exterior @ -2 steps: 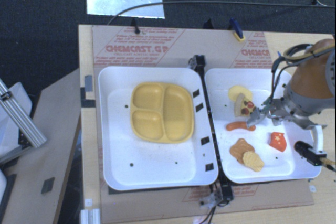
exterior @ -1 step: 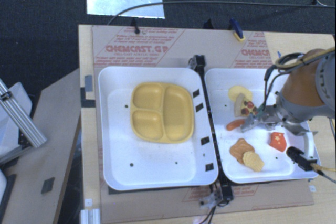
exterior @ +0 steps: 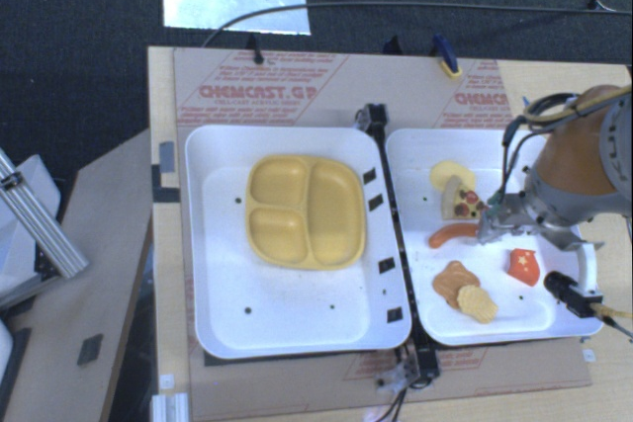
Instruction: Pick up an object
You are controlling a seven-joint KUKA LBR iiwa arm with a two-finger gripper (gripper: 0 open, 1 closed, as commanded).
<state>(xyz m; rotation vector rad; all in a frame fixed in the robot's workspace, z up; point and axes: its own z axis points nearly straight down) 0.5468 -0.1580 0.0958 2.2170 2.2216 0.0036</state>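
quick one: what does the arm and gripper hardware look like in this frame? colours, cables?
Grey arm with a broad orange band above the wrist. Dark cables loop along its left side. The gripper end is small, grey and metallic, over the right bin.

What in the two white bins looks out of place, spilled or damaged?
Nothing stands out. The yellow divided plate lies flat in the left bin. The right bin holds toy food: a pizza slice, a sausage, cookies and a red piece, all apart. The gripper is low beside the sausage.
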